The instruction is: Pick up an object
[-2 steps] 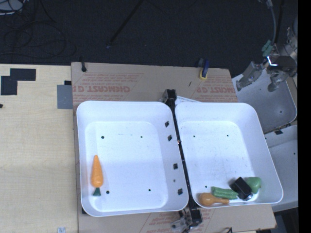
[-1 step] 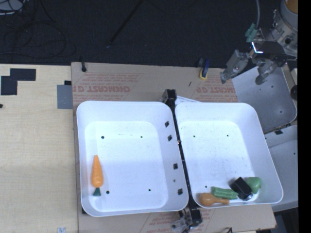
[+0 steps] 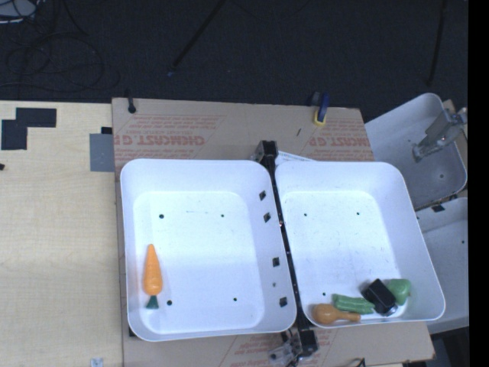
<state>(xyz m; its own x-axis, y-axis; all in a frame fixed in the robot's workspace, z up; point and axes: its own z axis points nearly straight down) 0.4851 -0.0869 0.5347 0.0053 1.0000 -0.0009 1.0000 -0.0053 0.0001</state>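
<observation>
- Gripper [image 3: 437,138]: I take the small grey-and-metal piece at the right of the view, beyond the far right corner of the right bin [image 3: 409,199], to be my gripper. It is too small and blurred to say whether it stands open or closed. Nothing shows in it.
- Arm [image 3: 409,140]: the grey body lies outside the bins, over the bench, not above any object.
- Nearest candidates: a cluster in the near right corner of the right bin, well apart from my gripper.
  - A black block [image 3: 380,296] lies tilted across a green rounded piece [image 3: 399,288], touching it.
  - A green pod-like piece [image 3: 353,304] lies just beside the block.
  - An orange pear-shaped toy [image 3: 334,314] sits at the near wall, touching or almost touching the pod.
- Farthest candidate: a toy carrot [image 3: 152,272], alone near the left wall of the left bin [image 3: 126,205], tip pointing away from the camera, green stub toward the near wall.
- Risk, cluster: the pieces are crowded against the corner walls. I judge a descent there could strike the rim, nudge a neighbour, or close on two pieces and drop both.
- Risk, carrot: it is free on most sides but tapered and close to the wall, so a closure near the tip may squeeze it out.
- Judgement: the pick has not begun.
</observation>
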